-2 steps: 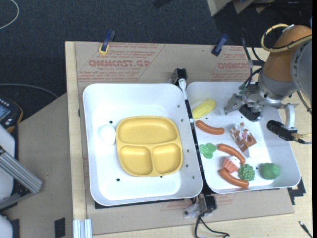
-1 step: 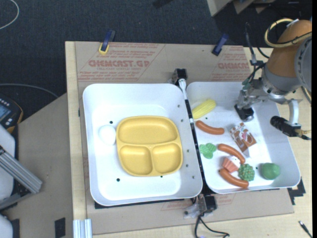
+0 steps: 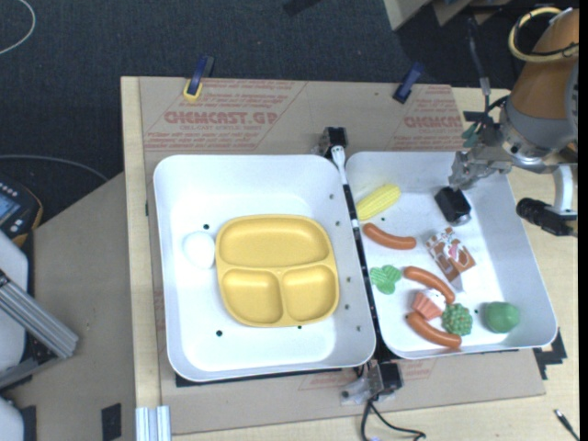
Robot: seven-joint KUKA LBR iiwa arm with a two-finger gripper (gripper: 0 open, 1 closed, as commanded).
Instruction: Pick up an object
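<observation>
My gripper hangs low over the back part of the right bin, its dark tip close to the bin floor. A yellow corn cob lies to its left. A red-and-white striped piece lies just in front of it. Three orange sausages are spread over the bin's middle and front. A green leafy piece, a broccoli floret and a round green fruit lie near the front. Nothing shows in the gripper's grasp.
The left bin holds a yellow three-part plate and a small white egg-like ball beside it. A black divider bar runs between the bins. The arm comes in from the upper right.
</observation>
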